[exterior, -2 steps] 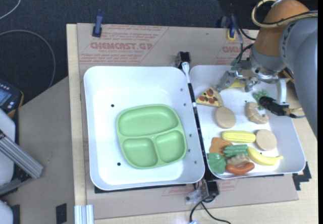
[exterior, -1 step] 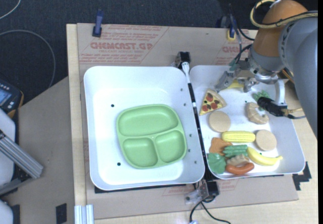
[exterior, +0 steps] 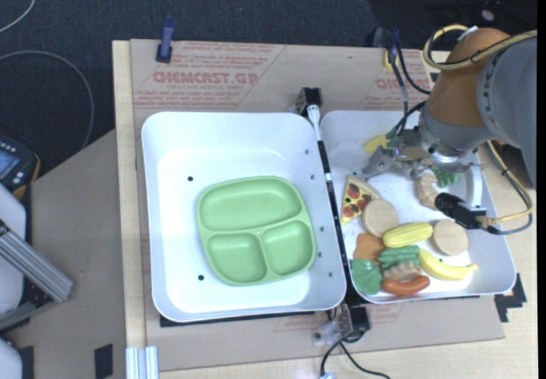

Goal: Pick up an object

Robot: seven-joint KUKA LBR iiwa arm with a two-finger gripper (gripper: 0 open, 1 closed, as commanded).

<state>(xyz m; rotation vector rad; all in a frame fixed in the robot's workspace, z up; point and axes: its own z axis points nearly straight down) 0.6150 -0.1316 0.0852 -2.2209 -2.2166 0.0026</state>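
1. My arm (exterior: 478, 96) comes in from the right and hangs over the back half of the right bin (exterior: 499, 279), wrist pointing down, because that bin is where all the pickable things lie.
2. The gripper (exterior: 431, 166) sits low under the wrist, above bare white floor just behind the pile. I cannot tell whether it is released or clenched; the wrist body hides it, and I see nothing held.
3. The toys crowd the front of the right bin: a pizza slice (exterior: 357, 197) against the divider, a tan disc (exterior: 380, 218) beside it, corn (exterior: 407, 235), a second disc (exterior: 450, 238), a banana (exterior: 446, 267), an orange piece (exterior: 368, 246), a green piece (exterior: 367, 275) and a hot dog (exterior: 405, 285). They touch or overlap, so I judge a clean two-sided grip there to be awkward.
4. A small yellow piece (exterior: 376, 143) lies apart near the back left of that bin, and a pale piece (exterior: 426, 189) sits just below the gripper. Being isolated, either looks the easier target to me.
5. The left bin (exterior: 162, 198) holds a green tray (exterior: 254, 228), well apart from the arm; I take it as not the present aim.
6. Both bins rest on the desk (exterior: 213, 70). No pick is made yet.
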